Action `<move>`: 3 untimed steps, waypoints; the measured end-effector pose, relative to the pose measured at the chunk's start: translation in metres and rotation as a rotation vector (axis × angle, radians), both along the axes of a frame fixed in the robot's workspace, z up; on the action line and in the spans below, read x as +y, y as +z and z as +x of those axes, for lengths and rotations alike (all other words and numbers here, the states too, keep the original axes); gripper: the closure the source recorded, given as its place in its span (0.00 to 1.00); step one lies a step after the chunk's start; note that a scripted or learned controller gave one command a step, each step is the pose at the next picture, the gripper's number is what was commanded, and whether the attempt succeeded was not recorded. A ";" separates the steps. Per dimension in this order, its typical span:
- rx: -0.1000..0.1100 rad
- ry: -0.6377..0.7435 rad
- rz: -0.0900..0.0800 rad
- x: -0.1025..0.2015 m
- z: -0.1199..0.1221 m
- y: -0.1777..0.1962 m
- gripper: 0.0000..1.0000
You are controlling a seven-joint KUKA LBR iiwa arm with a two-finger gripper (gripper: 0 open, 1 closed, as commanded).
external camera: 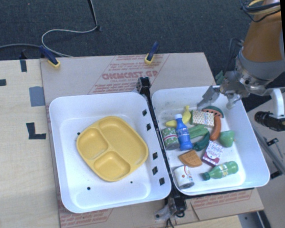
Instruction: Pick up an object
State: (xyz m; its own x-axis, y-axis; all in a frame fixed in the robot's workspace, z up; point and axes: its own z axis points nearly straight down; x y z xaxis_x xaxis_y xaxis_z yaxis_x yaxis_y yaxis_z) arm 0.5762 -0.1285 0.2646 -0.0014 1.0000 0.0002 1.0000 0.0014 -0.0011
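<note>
The gripper (216, 100) hangs with jaws apart over the right bin (248, 141); the blue bottle (183, 133) lies lengthwise (cap toward the far wall).

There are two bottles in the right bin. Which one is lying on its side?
The green bottle, lying flat near the front edge of the right bin. The blue bottle with the white cap points up the bin's middle instead.

red "chemcast gp" print, cardboard sheet (128, 73)
</note>
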 end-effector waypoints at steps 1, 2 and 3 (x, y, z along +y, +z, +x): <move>-0.013 0.001 -0.003 -0.003 0.088 -0.166 0.00; -0.026 0.001 -0.011 0.021 0.065 -0.171 0.00; -0.025 0.000 -0.011 0.021 0.065 -0.162 1.00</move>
